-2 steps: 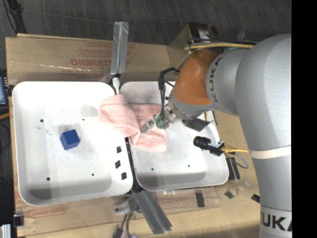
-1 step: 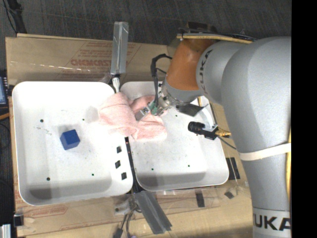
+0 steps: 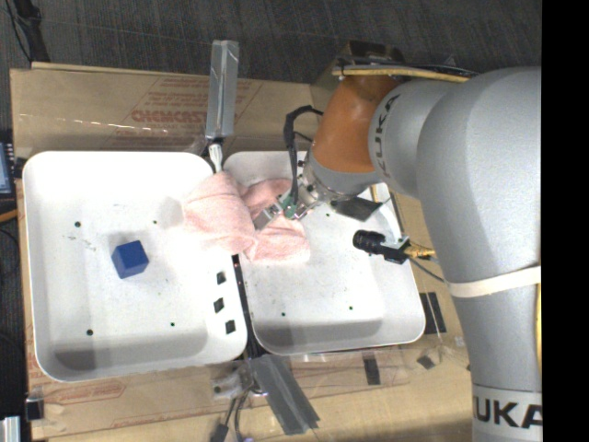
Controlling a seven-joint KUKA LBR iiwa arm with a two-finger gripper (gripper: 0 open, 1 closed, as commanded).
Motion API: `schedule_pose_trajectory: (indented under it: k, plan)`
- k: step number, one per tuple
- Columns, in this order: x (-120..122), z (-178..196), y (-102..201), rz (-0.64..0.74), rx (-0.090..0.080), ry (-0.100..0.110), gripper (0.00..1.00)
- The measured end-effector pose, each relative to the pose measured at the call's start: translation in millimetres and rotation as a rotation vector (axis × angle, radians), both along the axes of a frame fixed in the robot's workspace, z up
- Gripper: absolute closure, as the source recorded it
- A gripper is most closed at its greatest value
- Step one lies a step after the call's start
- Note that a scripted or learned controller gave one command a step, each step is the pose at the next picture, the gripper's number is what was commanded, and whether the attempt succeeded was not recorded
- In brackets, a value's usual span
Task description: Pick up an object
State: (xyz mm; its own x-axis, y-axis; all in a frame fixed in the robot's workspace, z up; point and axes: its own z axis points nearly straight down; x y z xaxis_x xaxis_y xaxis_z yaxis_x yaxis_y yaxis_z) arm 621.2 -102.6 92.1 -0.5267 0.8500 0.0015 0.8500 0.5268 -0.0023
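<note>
Two white bins side by side on cardboard. Left bin: one blue cube, lying alone. Pink cloth: draped over the divide between the bins, bulk in right bin. Gripper: down at the cloth, touching it; open or closed cannot be told. Grey arm: overhanging right bin.

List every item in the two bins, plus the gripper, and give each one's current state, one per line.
Pink cloth: crumpled, draped over the divide between both bins.
Blue cube: resting loose on the left bin's floor, apart from the cloth.
Gripper: down on the cloth in the right bin.
Left bin: level on the bench.
Right bin: level, beside the left bin.
</note>
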Motion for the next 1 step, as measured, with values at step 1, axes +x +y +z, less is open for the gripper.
schedule_pose_trajectory:
  k: [1]
  plan:
    - [0.4,10.4,0.0,0.003,0.000,0.001,1.00]
